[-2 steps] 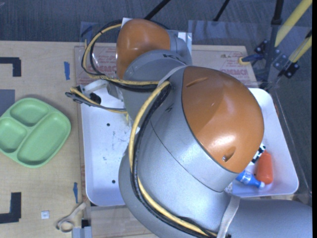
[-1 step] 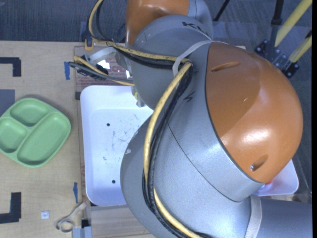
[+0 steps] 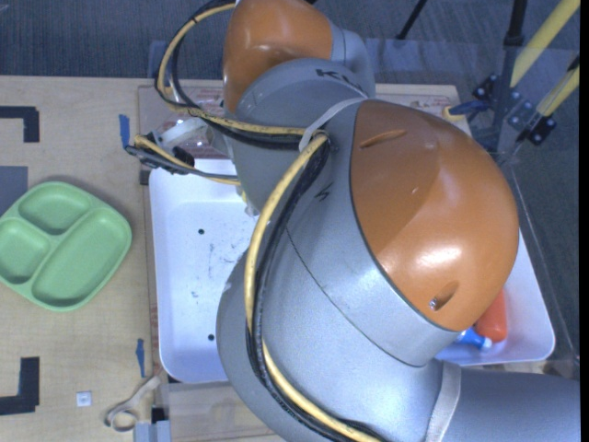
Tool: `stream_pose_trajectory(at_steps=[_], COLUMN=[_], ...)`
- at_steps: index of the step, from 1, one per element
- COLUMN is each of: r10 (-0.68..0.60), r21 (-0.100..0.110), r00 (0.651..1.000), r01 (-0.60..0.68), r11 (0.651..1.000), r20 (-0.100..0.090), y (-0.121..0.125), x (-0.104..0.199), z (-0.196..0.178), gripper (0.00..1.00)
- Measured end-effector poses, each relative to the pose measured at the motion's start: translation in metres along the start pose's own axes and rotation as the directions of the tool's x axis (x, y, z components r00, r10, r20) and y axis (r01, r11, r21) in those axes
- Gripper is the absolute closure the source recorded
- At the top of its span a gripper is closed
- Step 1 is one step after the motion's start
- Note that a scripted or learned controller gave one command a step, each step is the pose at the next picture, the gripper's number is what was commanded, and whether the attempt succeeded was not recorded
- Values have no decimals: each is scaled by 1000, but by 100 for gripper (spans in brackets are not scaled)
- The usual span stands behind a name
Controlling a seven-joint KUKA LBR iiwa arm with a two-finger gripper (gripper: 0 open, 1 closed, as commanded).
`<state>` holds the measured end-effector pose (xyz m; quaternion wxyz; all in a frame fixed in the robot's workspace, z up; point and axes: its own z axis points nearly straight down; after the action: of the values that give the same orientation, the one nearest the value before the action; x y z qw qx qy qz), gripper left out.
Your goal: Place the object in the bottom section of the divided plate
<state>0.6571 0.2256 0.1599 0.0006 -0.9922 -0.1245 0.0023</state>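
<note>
the grey and orange arm (image 3: pixel 386 247) fills the middle, bent over the white bin (image 3: pixel 184 247); its gripper's state cannot be told. a green divided plate (image 3: pixel 63 245) lies at nine o'clock on the bench, and an orange object (image 3: pixel 495 320) sits in the bin at four o'clock.

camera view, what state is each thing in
plate: upright on the bench, its sections bare
left bin: upright, partly covered by the arm
arm: reaching over both bins
orange object: lying in the right bin, half hidden under the arm
</note>
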Motion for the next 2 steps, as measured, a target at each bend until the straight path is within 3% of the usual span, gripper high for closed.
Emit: stream_pose_trajectory(at_steps=[1,2], r10=[50,46], r21=[-1,0], r00=[999,999], r01=[-50,-46], r11=[999,999], r20=[-3,0], y=[82,38], x=[-23,-27], z=[-88,-32], gripper=[100,100])
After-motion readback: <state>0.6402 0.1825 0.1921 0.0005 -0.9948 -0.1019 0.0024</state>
